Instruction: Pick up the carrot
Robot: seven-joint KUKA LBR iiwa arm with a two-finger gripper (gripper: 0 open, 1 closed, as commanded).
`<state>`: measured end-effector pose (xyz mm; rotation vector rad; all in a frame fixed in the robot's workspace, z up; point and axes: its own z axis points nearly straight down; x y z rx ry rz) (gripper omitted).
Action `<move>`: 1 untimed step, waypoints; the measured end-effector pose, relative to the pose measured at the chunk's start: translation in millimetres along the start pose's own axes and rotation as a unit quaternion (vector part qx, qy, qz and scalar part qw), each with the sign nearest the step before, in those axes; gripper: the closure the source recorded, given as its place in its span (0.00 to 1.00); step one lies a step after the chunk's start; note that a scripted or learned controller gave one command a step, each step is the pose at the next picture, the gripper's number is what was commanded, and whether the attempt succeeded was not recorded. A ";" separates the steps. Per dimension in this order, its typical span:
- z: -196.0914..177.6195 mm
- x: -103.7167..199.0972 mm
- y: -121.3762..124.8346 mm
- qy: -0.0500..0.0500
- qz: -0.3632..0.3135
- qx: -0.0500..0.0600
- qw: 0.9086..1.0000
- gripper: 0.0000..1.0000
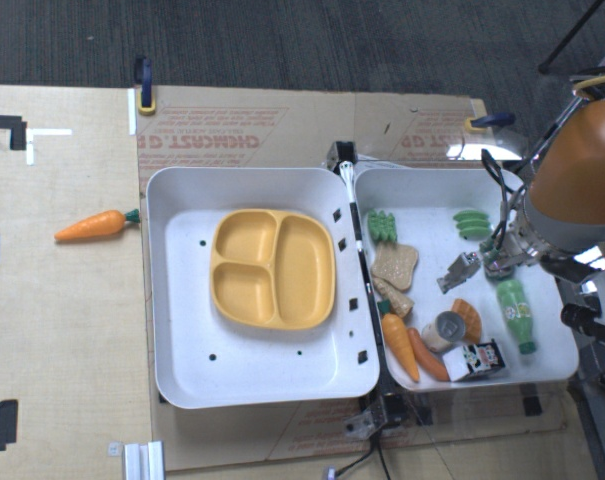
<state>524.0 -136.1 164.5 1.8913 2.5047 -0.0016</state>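
A slanted overhead look at a bench with two shallow white bins side by side. The arm [574, 173] comes in from the right edge, its orange band large and blurred near the camera, its grey wrist angled down and leftward over the right bin [422, 193]. The gripper [469, 268] hangs low over the middle of that bin, its grey metal fingers pointing left; whether they are spread or pressed together cannot be told, and nothing shows between them.

The right bin is crowded. A carrot [400, 346] lies near its front left corner, touching a second, redder carrot-like piece [428, 356] just to its right. Behind them sit two pieces of bread [395, 265], one overlapping the other. A ridged green vegetable [383, 226] lies near the back left, and another green piece [472, 223] near the back right. A small can [446, 329] rests beside an orange round item [469, 319]. A green bottle [515, 313] lies along the right side, its label too small to read. A small black packet [480, 358] at the front carries print that cannot be made out.

The left bin [252, 383] holds a yellow divided plate [274, 269] with three compartments.

Another carrot [94, 226] lies on the bare bench well to the left of both bins, tip pointing left.

Cardboard [212, 133] under the bins bears red printing, seen upside down and mirrored, not clearly legible. The arm's upper part is cut off by the right edge
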 end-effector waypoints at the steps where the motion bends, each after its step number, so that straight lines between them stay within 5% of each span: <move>1: -26.9 82.4 46.1 0.001 0.056 0.000 0.998 0.00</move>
